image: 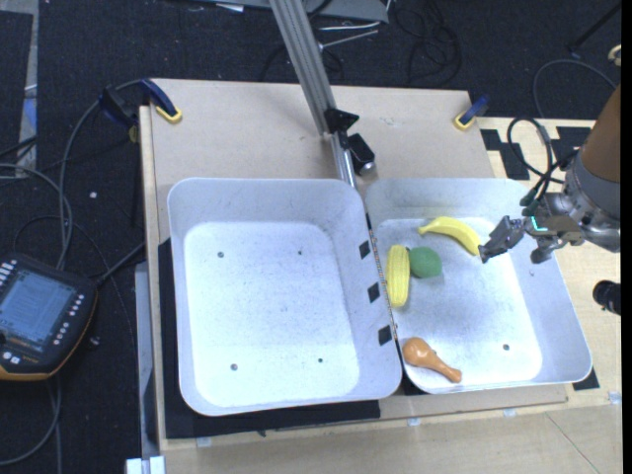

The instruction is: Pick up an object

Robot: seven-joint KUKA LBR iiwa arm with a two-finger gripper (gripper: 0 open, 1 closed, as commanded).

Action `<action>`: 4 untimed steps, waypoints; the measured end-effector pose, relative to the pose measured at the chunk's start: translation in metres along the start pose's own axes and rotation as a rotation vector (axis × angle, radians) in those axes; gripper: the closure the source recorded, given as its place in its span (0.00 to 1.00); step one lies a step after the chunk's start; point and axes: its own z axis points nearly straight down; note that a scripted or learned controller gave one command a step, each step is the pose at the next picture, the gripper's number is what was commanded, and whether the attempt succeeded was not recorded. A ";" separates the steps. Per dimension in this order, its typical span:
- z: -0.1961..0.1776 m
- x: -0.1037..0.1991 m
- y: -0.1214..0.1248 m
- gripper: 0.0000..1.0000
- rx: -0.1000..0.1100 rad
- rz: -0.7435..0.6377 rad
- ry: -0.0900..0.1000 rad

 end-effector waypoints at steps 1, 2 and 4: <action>0.000 0.000 0.000 0.00 0.000 0.000 0.000; 0.057 -0.007 0.005 0.00 0.005 0.000 0.001; 0.150 0.000 -0.005 0.00 0.004 0.000 0.001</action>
